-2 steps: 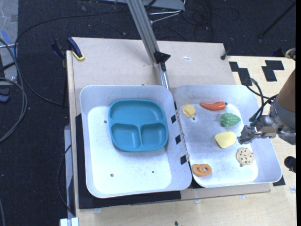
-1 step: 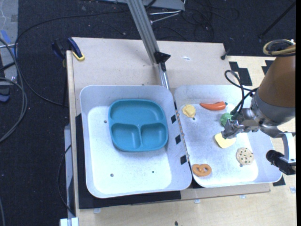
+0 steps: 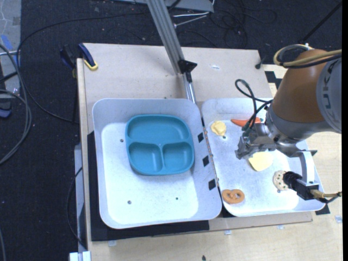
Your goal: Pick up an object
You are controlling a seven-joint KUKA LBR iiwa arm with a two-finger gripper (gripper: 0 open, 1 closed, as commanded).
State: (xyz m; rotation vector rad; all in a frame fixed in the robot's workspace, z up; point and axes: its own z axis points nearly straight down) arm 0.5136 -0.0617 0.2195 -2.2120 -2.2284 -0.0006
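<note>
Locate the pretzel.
The pretzel lies in the right bin, at its near left corner, below the pale yellow piece and the hand.

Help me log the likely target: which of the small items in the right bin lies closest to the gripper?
The pale yellow piece, right beside the gripper. The small yellow item, the orange piece and the pretzel lie farther off.

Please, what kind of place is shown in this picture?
Probably a robotics lab bench: a robot arm reaches over two white bins, with toy food such as a pretzel, and loose cables lie on the dark floor.
</note>
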